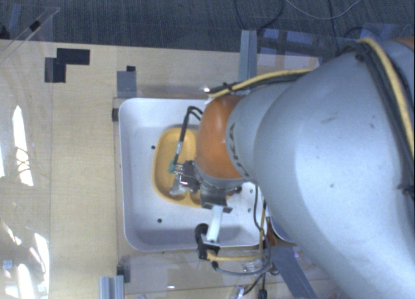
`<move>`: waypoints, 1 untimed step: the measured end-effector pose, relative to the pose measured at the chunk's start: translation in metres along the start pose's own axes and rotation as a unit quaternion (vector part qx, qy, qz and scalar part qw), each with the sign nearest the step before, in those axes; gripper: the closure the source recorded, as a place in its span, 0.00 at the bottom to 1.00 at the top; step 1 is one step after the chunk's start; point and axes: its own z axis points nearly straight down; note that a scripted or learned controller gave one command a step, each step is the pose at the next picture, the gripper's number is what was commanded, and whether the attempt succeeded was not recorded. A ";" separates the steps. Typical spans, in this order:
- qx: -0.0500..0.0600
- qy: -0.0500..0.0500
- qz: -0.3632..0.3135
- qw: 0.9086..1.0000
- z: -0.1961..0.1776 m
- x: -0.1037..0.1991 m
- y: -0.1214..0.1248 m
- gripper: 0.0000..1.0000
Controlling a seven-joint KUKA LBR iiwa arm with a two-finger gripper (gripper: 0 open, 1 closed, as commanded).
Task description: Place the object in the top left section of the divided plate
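Note:
A yellow divided plate (165, 161) lies in the left white bin (133, 181), and only its left part shows from under the arm. My gripper (182, 181) hangs over the plate's right-hand part, seen from above below the orange band (214, 139). Its wrist and a dark cable hide what lies beneath it. I cannot make out the plate's dividers or anything resting on it.
The bulky grey arm (324, 174) covers the view's right half and the second bin. Metal posts (126, 82) stand at the bin's corners. Yellow and black cables (237, 262) loop by the bin's near edge. Bare wooden bench (65, 181) stretches to the left.

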 end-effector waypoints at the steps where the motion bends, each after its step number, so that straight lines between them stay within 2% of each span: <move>1: -0.002 0.004 0.001 1.000 -0.013 0.002 0.002 1.00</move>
